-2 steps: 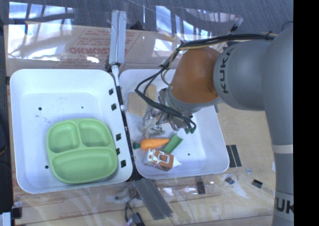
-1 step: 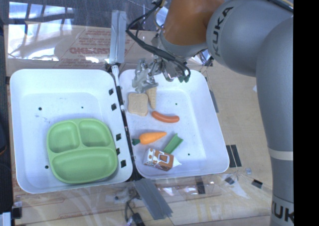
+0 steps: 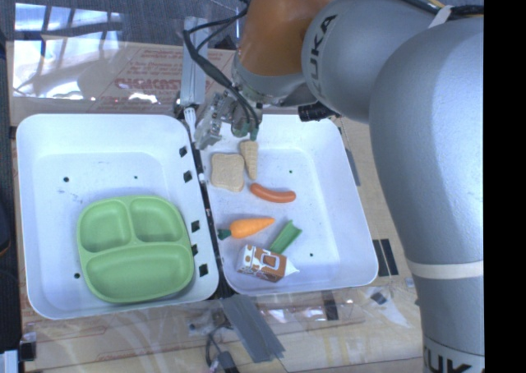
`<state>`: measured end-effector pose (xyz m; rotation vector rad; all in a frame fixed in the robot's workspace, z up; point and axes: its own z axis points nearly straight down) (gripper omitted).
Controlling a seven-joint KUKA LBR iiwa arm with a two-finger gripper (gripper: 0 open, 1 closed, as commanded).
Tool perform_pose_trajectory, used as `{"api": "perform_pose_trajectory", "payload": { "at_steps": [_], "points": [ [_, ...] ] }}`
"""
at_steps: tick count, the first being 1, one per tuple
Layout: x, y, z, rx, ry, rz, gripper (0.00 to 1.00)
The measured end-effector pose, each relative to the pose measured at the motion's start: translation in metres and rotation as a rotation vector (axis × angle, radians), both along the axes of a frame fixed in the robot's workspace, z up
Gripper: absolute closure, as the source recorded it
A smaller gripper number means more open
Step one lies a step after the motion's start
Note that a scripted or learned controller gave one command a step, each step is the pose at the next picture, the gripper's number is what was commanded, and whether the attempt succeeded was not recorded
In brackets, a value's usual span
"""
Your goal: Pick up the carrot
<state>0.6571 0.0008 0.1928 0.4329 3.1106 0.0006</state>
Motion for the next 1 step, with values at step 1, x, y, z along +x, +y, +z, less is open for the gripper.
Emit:
{"api": "perform_pose_trajectory", "payload": {
  "at_steps": [1],
  "points": [
    [0.0011,0.0012,0.0114,-0.001,-0.003,0.007,1.00]
  ]
}}
